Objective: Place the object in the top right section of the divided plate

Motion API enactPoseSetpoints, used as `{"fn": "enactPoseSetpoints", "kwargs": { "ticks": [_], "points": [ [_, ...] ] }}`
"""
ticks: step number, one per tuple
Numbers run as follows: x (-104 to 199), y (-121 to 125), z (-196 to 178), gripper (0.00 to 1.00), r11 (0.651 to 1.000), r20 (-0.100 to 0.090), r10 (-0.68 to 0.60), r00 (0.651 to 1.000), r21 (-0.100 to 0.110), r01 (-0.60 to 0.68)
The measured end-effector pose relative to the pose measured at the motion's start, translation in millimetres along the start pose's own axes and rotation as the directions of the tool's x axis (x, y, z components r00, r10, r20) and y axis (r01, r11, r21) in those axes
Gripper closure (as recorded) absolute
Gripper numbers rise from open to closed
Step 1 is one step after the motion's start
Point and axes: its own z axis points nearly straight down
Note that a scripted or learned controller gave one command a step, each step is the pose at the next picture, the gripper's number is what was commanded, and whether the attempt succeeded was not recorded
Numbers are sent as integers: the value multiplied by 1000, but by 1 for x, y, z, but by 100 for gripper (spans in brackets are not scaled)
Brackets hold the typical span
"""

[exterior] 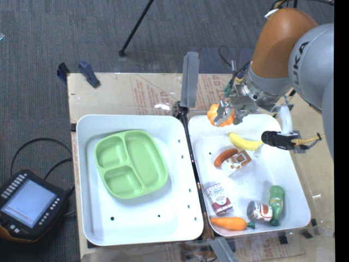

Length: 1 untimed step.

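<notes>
Up high — small orange object (216,113), rounded, glossy.

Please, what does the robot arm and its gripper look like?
The arm is thick and rounded, grey, with a glossy orange band and dark "KUKA" lettering. The gripper is a small metal unit. Yellow and black cables loop near the top, and a black cylinder with wires sticks out.

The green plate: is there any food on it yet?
No. The green plate lies bare in the left bin; its three sections hold nothing.
</notes>
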Motion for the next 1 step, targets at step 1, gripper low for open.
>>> {"fn": "enactPoseSetpoints", "kwargs": {
  "ticks": [1],
  "points": [
    [-104, -35, -56, 100, 978, 0, -209, 978, -2, 209]
  ]
}}
